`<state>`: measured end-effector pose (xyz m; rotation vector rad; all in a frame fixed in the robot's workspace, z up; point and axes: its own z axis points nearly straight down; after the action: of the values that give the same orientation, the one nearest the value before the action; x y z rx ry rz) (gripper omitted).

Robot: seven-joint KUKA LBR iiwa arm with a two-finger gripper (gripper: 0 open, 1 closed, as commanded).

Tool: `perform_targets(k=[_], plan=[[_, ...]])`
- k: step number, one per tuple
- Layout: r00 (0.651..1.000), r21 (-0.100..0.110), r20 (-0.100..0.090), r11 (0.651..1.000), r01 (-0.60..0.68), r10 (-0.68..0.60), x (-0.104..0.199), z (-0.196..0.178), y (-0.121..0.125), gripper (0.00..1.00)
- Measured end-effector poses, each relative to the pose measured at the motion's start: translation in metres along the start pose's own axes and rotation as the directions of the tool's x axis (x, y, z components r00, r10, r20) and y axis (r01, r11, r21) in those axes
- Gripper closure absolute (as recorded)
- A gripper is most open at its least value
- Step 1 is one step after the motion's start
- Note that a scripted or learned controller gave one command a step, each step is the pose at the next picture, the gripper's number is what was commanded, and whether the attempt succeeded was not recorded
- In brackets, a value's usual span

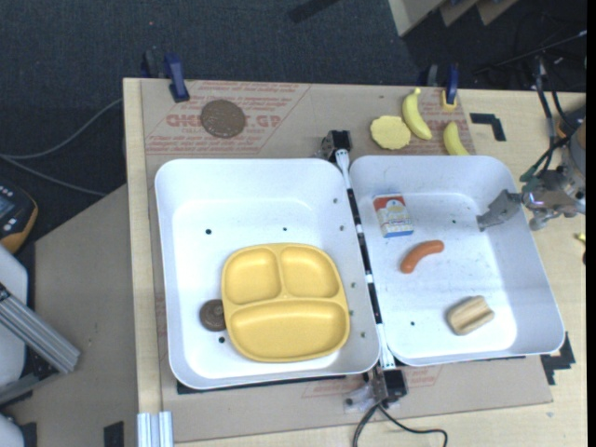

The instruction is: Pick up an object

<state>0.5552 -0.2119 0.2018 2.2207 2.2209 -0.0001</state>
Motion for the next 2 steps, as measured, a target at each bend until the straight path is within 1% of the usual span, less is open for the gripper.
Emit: perform_targets(k=[1,2], plan=[[1.0,0.0,-0.003,1.0,0.009,-0.009,0.079,0.055,0.054,0.0],[1.0,0.01,-0.004,1.0,0.0,0.0,0.101,0.117,0.017,0.0]])
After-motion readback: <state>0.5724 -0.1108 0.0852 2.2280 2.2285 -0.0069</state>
